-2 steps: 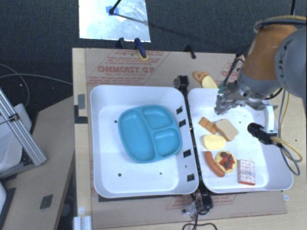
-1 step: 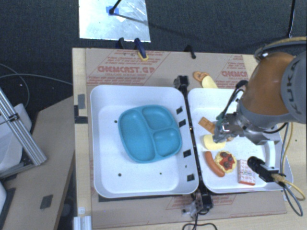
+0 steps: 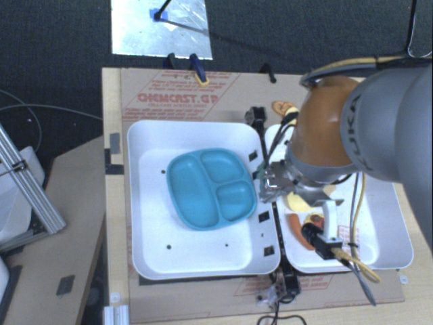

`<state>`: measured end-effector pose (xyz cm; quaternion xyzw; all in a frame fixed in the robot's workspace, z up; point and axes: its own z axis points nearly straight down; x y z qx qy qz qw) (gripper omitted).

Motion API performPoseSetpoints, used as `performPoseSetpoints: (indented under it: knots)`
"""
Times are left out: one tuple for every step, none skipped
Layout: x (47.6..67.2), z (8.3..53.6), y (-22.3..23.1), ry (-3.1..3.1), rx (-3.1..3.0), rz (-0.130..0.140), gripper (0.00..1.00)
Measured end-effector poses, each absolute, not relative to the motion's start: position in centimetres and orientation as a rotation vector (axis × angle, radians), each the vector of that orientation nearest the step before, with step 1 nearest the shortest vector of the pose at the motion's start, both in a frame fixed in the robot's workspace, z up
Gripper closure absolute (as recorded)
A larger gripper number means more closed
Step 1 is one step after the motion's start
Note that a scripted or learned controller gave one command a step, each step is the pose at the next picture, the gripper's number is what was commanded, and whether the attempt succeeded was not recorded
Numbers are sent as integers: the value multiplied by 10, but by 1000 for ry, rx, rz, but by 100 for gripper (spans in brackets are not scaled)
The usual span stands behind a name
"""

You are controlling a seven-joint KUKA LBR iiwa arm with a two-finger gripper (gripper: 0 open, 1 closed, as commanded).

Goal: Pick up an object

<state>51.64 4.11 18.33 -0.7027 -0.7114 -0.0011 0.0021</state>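
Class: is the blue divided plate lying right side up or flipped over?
Right side up: the blue divided plate shows its three hollow compartments, flat in the left bin.

Even, bright overhead light; soft shadows inside the left bin (image 3: 145, 249). Glare whitens the foil sheet (image 3: 161, 17) up top. The close arm (image 3: 379, 124) looks slightly soft.
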Motion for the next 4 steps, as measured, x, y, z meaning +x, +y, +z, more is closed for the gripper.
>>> performPoseSetpoints:
  knots:
    - [560, 187, 125, -2235, -2210, -9, 0]
    - [632, 84, 121, -2233, -2222, -16, 0]
    - [592, 259, 134, -2236, -2220, -27, 0]
    - [559, 109, 128, -2230, -2225, -18, 0]
